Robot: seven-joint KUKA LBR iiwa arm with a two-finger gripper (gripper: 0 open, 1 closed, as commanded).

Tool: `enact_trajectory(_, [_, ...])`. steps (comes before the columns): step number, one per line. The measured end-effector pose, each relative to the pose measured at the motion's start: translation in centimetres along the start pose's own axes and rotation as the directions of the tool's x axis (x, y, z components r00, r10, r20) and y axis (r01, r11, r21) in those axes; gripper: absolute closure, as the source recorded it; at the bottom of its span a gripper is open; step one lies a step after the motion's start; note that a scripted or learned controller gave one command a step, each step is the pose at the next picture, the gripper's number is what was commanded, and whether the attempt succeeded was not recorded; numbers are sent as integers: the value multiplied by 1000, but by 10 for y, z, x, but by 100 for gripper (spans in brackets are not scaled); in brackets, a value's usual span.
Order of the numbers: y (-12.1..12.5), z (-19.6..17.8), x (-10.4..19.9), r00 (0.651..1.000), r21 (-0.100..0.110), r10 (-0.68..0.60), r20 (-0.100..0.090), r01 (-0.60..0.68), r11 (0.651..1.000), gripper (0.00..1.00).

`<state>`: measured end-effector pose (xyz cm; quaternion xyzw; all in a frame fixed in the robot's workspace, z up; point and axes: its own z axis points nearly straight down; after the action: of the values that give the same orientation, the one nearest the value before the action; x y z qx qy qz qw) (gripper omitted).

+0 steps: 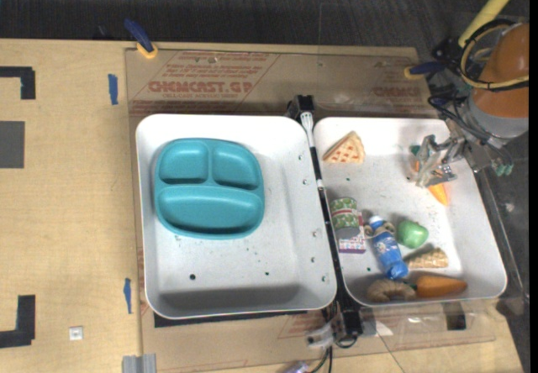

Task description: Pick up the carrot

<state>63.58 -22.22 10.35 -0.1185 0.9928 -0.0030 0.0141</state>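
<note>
Two white bins side by side on a cardboard-covered bench. The left bin point(168, 279) holds one teal divided plate point(208, 187). The right bin point(487, 237) holds a pizza slice point(345, 149), one small can point(348, 225), one blue bottle point(387, 250), one green round fruit point(412, 233) and one carrot point(439, 285), which lies at the near edge, right of centre, well apart from the gripper. A brownish item point(389, 291) just left of the carrot and a pale wedge point(429, 260) above it are hard to identify. The arm point(504, 77) is cut off at the right edge. Its gripper point(433, 163) hangs over the bin's far right part, above a small orange piece point(439, 193); whether the jaws are spread or closed cannot be told.
</note>
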Motion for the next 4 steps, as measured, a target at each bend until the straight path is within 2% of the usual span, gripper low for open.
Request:
enact_trajectory(1, [15, 12, 63, 944, -12, -329, -13, 328, 944, 100])
enact_trajectory(2, [14, 13, 63, 944, -11, -328, -14, 328, 945, 0])
enact_trajectory(3, [15, -2, 57, 945, -4, -327, 1, 327, 945, 100])
enact_trajectory(4, [61, -124, 74, 901, -6, -434, -7, 434, 901, 100])
